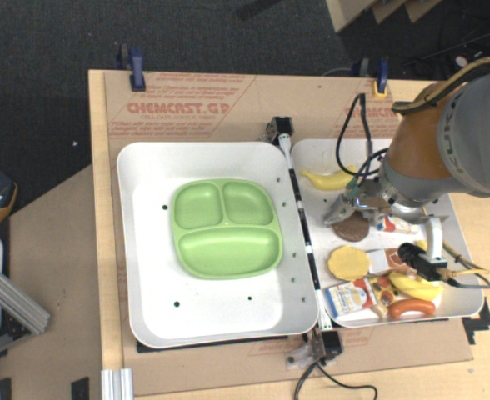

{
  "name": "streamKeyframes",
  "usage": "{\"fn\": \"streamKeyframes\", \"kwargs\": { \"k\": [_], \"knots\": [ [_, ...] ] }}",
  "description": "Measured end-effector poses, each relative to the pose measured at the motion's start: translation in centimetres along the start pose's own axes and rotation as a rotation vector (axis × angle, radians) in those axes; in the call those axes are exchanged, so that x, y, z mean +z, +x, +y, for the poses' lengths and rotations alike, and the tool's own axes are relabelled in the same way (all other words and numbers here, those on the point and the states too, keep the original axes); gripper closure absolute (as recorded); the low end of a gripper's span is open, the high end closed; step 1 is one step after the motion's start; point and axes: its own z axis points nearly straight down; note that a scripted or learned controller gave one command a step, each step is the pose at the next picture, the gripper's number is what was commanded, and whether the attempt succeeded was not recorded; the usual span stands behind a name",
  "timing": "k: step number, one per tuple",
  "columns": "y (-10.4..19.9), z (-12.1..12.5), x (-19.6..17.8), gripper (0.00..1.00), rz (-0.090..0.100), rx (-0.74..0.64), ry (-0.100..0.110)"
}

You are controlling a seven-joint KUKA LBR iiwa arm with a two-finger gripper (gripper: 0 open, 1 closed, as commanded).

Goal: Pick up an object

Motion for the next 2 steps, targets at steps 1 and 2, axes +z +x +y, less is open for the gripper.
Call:
{"fn": "streamKeyframes", "kwargs": {
  "k": [1,2],
  "knots": [
    [0.0,0.1,-1.1,1.00,0.000,-0.001,-0.004],
    [5.9,3.6,-11.5,1.00,0.000,-0.009,-0.017]
  ]
}}
